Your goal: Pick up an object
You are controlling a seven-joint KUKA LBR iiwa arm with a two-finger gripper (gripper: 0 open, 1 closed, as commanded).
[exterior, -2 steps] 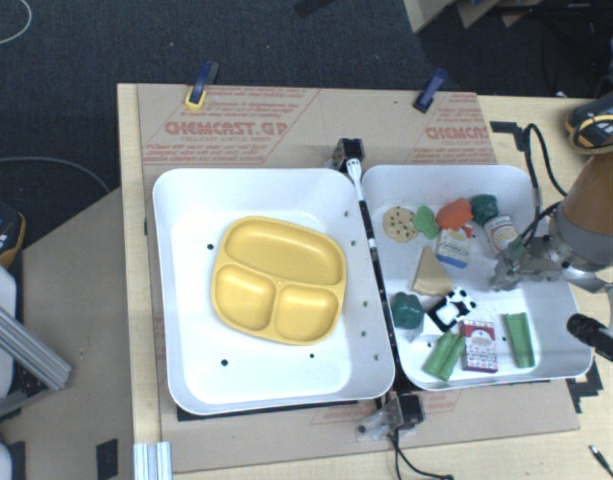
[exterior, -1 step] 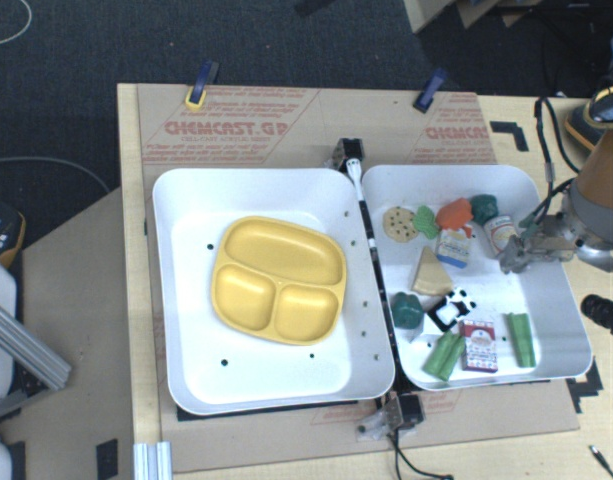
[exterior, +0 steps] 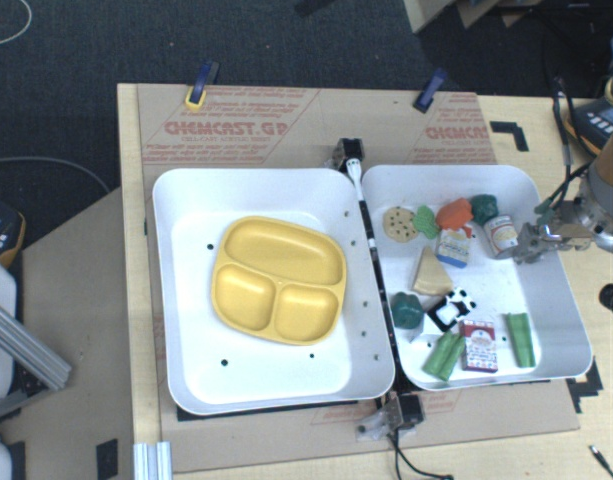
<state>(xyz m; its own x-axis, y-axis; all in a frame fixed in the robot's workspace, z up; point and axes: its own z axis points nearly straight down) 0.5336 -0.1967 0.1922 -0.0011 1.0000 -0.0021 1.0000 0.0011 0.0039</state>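
My gripper hangs over the right bin's right rim, just beside a small can; whether it is open, I cannot tell.

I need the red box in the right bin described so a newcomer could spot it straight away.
Start at the right bin, the one crowded with small items. Go to its near edge, where the red box lies flat between two green pieces. It is the only red, rectangular, printed packet there; the orange-red item sits at the far side.
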